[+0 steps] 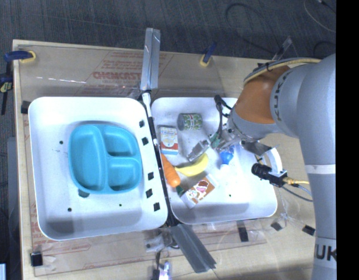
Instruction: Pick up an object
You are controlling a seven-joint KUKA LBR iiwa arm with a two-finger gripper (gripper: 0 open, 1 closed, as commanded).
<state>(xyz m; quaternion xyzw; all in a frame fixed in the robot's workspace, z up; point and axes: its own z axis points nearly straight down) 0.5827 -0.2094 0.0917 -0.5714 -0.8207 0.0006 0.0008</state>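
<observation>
Pincer (198, 151) low over banana (192, 167)

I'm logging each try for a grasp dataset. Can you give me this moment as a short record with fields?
left bin: holds a blue divided tray
right bin: holds a green can, small carton, banana, carrot, snack packet, small blue item
arm: reaches in from the right, over the right bin
gripper: low in the right bin, just above the banana, beside the carton
grasp: nothing seen between the fingers; cannot tell if open or shut
</observation>
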